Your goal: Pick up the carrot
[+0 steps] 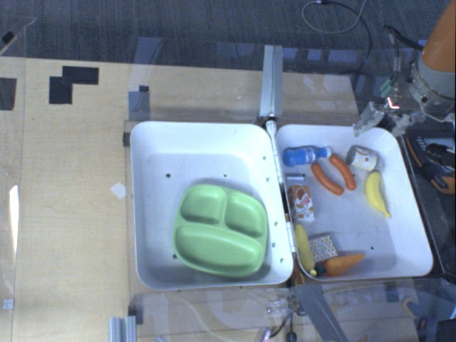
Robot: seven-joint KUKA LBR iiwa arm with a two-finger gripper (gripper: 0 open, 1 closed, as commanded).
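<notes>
The arm (438, 59) reaches in at the upper right of the frame, and its tool (381, 118) hangs over the far corner of the right bin (417, 251), fingers spread (nothing between them). The carrot (342, 263) lies well apart, at the bin's lower edge.
</notes>
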